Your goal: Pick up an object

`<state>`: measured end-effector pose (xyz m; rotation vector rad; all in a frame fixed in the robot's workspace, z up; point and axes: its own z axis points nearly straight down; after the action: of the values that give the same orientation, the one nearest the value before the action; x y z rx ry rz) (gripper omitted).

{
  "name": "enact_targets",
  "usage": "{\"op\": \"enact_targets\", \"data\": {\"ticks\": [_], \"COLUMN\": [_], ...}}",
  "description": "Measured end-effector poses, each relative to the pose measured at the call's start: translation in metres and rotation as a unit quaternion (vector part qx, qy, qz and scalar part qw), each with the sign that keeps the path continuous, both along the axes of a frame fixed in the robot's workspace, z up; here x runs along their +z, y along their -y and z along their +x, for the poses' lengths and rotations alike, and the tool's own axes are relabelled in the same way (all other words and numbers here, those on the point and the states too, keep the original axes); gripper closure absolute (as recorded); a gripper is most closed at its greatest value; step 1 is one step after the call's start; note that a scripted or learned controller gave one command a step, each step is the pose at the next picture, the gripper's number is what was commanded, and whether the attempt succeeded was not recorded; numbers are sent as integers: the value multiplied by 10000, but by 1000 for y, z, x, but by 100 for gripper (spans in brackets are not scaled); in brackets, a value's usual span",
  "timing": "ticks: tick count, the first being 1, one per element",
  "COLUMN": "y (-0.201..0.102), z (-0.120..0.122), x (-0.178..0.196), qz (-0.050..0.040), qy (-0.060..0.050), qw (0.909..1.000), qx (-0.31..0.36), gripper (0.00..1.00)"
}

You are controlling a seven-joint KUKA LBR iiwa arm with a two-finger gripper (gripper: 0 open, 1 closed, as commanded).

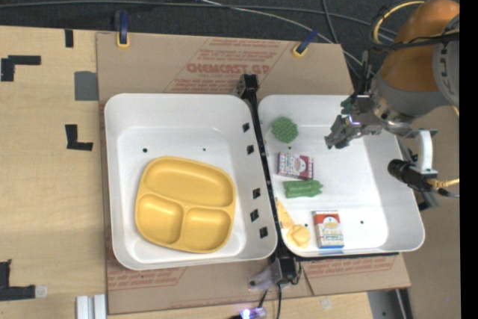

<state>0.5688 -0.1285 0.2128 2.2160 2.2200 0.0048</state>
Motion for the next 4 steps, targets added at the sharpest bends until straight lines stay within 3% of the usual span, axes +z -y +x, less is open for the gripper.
{"op": "enact_targets", "data": {"ticks": [1,3,4], "y": [3,-98,-145], "z": [-8,-31,-29], "x": [57,49,42], "qz": [2,11,7], "qy": [-16,-40,-43], "qw": [10000,10000,10000], "qx": [-3,21,17], "gripper": [100,100,100]}}
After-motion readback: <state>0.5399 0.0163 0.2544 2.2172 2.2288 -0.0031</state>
